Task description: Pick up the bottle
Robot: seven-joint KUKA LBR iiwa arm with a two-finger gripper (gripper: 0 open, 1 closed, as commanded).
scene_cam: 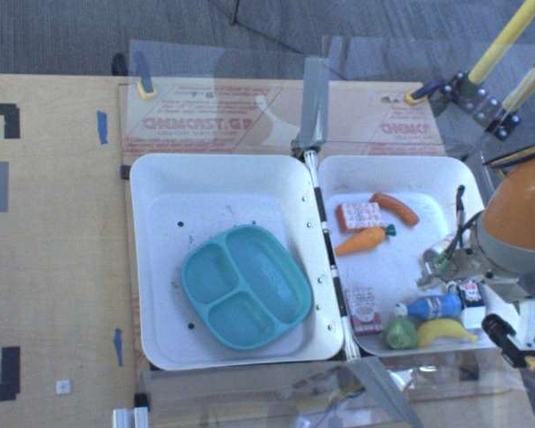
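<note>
The bottle (pixel 434 308) is small and blue with a white cap. It lies on its side near the front of the right bin (pixel 388 169), between a green item (pixel 399 332) and a yellow banana (pixel 448 331). My gripper (pixel 442 269) hangs just behind and above the bottle, at the bin's right side, below the arm's orange band (pixel 520 206). Nothing visibly sits in the gripper.
An orange carrot (pixel 363 240), a reddish sausage (pixel 396 208) and a red-and-white packet (pixel 359 214) lie in the right bin's back half. Another small packet (pixel 362 308) rests at its front left. The left bin (pixel 160 185) holds a teal divided plate (pixel 245 285).
</note>
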